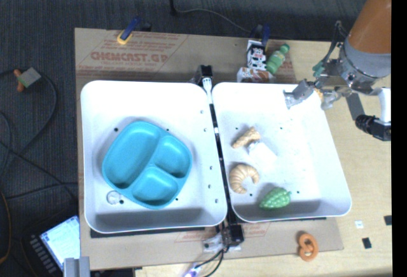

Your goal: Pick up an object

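Note:
The right bin [318,142] holds a small tan pastry [246,137], a croissant [243,177] and a green bumpy toy [275,198] near its front wall. A small white piece [262,149] lies just beside the tan pastry. My gripper [312,96] hangs over the bin's far right corner, well away from these objects. Its fingers stand apart with nothing between them. The orange-banded arm [375,15] comes in from the upper right.
The left bin [95,117] holds a blue divided plate [147,163] and a small clear ring [113,197]. Behind the bins lie a small printed toy [255,60] and a green one [277,58]. An orange pretzel shape [308,245] lies on the bench in front.

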